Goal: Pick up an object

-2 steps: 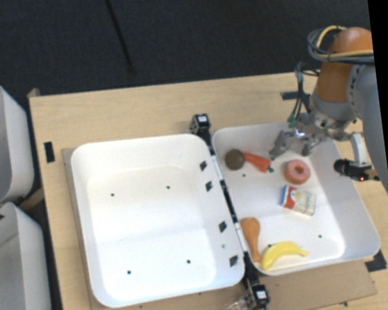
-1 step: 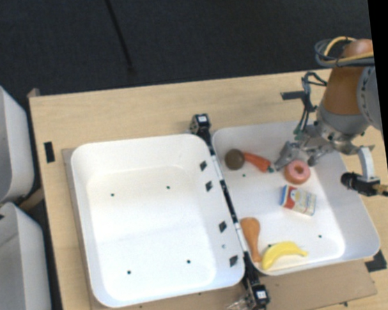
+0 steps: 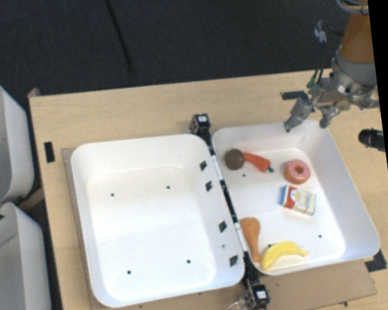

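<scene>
Nothing picked yet. Hand [image 3: 310, 117] open, empty, at upper right above right bin [image 3: 322, 143]; objects untouched.

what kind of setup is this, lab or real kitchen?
Likely a robot grasping lab bench. Two shallow white bins sit side by side on a wooden bench, toy food like a banana and donut in the right one, gripper above it.

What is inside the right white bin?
The right bin holds a brown ball, carrot, pink ring, small carton, chicken drumstick and banana. Nothing looks covered.
</scene>
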Tool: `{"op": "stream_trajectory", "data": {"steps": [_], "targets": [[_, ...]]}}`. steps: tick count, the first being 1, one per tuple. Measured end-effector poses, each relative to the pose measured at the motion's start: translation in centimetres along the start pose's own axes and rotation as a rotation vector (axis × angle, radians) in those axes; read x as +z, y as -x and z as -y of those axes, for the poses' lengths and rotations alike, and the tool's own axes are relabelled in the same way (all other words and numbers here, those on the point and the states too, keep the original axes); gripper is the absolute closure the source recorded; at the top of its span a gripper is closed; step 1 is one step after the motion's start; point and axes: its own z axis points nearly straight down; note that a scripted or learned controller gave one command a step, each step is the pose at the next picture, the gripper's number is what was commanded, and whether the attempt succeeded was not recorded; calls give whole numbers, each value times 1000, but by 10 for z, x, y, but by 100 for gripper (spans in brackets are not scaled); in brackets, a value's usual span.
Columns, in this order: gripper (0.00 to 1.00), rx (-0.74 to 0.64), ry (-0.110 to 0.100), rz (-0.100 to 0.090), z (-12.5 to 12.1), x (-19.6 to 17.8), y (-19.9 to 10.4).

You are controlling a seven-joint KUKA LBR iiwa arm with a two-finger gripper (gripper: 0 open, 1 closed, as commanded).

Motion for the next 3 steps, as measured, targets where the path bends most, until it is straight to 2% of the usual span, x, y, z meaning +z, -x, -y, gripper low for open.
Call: {"op": "stream_trajectory", "data": {"steps": [1,2,3], "targets": [[0,-2,1,-1,-32,-131,-27],[0,-3,5,-2,-39,-306,-83],[0,2,-12,-3,-40,-324,-98]]}}
